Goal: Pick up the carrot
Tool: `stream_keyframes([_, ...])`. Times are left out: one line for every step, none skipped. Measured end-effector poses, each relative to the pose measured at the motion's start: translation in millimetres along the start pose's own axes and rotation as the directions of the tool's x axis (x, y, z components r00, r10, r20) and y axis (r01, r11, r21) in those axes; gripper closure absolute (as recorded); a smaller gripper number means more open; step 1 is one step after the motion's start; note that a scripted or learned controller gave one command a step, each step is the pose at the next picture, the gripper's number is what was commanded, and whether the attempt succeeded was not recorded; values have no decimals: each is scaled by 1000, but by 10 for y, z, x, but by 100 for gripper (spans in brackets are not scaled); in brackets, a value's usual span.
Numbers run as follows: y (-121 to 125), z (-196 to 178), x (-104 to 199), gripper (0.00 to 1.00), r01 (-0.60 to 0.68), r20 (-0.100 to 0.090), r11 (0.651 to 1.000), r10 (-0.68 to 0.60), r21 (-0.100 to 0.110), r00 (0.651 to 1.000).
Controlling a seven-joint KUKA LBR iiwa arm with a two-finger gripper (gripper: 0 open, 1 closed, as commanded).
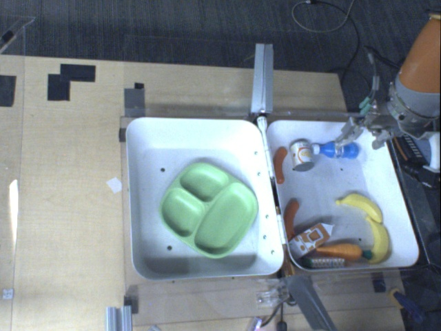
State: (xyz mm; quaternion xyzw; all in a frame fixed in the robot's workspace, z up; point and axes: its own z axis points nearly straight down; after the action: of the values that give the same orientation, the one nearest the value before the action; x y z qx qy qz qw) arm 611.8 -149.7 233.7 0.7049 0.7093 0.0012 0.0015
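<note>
Orange and lying flat, the carrot [340,251] sits at the near edge of the right bin [396,185], close to its near wall. I judge the pick has not started: nothing has lifted it and it rests on the bin floor.

My gripper [363,124] hangs over the far edge of that same bin, well apart from the carrot, which lies at the opposite edge. Whether its fingers are spread or closed I cannot tell; the wrist hardware blurs together there and I see nothing clearly held between them. So the whole job is left, as I read it: travel across the bin to the near edge, descend, close, lift.

The crowding around the carrot worries me. A small carton [311,238] lies just beside its left end, perhaps touching. A banana [368,223] curves down the right side, its lower end right by the carrot's tip. A dark flat thing sits under or just in front of the carrot against the near wall; I cannot make out what it is. The wall itself leaves little room for a finger on that side.

Farther off are a can [301,154] and a blue bottle [338,149] near the far edge, and two sausages [280,165] along the left wall. The left bin [141,185] holds a green tray [209,208], out of the way.
</note>
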Motion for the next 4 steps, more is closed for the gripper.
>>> stream_keyframes([115,-813,304,0,-64,1,998,64,-3,998])
stream_keyframes([536,1110,126,0,-264,1,964,264,1,964])
stream_keyframes([491,546,671,0,-294,-1,956,294,-3,956])
stream_keyframes([6,-196,654,0,-621,0,784,621,-1,784])
